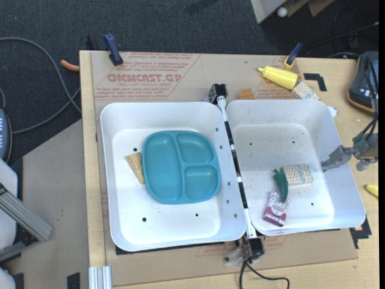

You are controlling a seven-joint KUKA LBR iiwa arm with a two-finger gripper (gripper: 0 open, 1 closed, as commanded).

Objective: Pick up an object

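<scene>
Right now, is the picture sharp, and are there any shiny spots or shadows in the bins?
In the camera view, the teal divided plate and white bins look fairly sharp under soft, even light, with faint shadows along the bin walls and slight sheen on the plate. The gripper at the right bin's edge looks blurry, and small things like the green toy lack detail.

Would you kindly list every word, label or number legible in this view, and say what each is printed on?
"CHEMCAST GP" in large red letters on the brown bench sheet behind the left bin.
The smaller red lines above and below it on that sheet: too blurred to read.
The red and white packet in the right bin: printing too small to read.
The patterned block: a pattern, no legible text.
</scene>
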